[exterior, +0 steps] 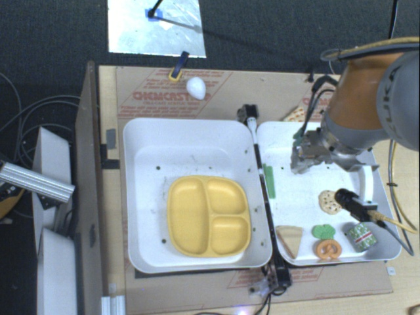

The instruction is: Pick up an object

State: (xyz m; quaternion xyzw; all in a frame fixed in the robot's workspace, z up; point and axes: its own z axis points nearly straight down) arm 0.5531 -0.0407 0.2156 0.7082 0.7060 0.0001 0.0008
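arm (365, 92) above the right bin (289, 205), hand (304, 160) low over its far-left part

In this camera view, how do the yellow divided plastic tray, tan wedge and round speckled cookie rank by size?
1. Yellow divided plastic tray, by far largest.
2. Tan wedge.
3. Round speckled cookie, slightly smaller.

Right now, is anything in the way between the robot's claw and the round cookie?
Nothing I can see. The gripper hangs over the right bin, and just bare white floor lies between it and the cookie. The green stick lies off by the bin's left wall, out of the way.
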